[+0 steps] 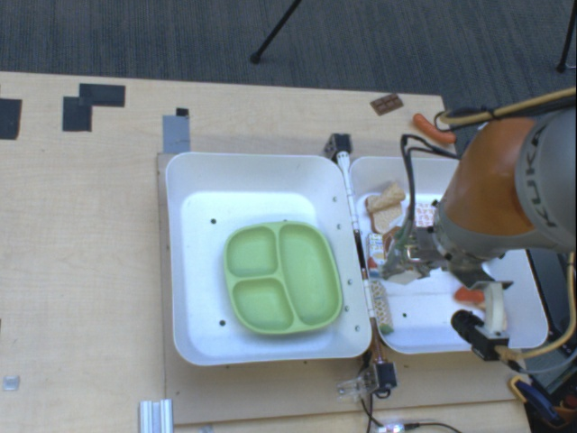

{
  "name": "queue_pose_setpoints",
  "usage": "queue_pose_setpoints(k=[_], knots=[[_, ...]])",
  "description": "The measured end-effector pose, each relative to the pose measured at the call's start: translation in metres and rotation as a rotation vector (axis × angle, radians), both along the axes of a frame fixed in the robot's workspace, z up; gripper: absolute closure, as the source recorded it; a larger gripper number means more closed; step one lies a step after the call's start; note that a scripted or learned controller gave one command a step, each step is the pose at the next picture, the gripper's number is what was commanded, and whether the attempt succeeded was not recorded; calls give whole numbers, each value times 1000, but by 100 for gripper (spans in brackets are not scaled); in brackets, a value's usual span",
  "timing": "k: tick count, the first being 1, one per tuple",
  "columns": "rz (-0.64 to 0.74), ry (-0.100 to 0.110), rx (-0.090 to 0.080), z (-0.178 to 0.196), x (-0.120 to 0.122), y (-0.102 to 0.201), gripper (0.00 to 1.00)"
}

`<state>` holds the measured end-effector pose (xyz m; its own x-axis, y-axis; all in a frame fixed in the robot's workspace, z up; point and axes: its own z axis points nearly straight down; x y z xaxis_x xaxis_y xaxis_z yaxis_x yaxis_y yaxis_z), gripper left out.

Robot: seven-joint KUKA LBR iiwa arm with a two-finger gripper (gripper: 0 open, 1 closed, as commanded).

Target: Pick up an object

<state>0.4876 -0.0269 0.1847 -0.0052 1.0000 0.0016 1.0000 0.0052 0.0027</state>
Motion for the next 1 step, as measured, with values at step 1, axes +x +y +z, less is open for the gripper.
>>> queue_pose_setpoints(k=[1], knots=[[0,1,0,0,15,57,100]])
